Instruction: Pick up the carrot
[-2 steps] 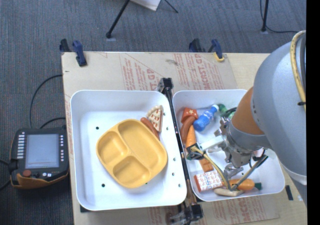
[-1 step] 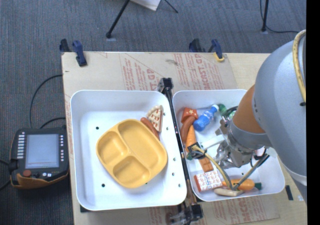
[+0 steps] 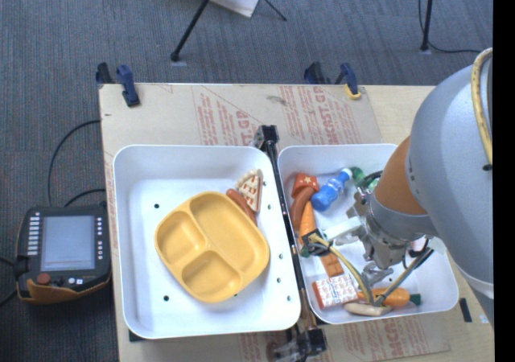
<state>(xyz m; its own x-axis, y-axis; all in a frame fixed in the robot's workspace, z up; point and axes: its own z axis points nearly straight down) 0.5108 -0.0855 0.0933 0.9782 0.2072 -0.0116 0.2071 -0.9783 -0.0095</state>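
Grey ribbed carpet floor [image 3: 64,22] surrounds the cardboard-topped worktop [image 3: 217,111]; black stand legs [image 3: 197,18] rest on it.

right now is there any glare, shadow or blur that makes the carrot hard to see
Camera view: even, soft light, no hard glare on the right bin; the carrot at its near edge looks slightly soft, small and partly crossed by the tool and its cables; the grey arm looms large and blurred on the right; the yellow tray is sharp with a faint shadow.
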